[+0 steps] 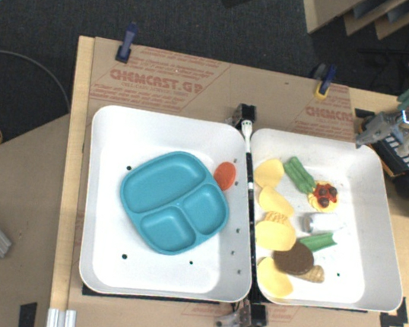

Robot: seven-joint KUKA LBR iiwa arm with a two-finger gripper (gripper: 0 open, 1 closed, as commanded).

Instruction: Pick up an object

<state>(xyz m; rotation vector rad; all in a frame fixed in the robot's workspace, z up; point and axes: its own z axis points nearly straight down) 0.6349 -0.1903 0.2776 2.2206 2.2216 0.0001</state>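
Cardboard-topped counter (202, 81), two white bins. Tool (383, 132) waits past the right bin's (383, 249) far right corner; its state you cannot tell. Pick the green pod (300, 174) near that bin's far edge: isolated, descend square, close across its width.

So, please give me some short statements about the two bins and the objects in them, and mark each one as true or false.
1. The blue divided plate lies in the left bin. True.
2. The orange piece lies in the right bin. False: it is in the left bin, beside the plate.
3. The right bin holds several yellow pieces. True.
4. The gripper is down inside the left bin. False: it is beyond the right bin's far right corner.
5. The brown piece lies on the plate. False: right bin.
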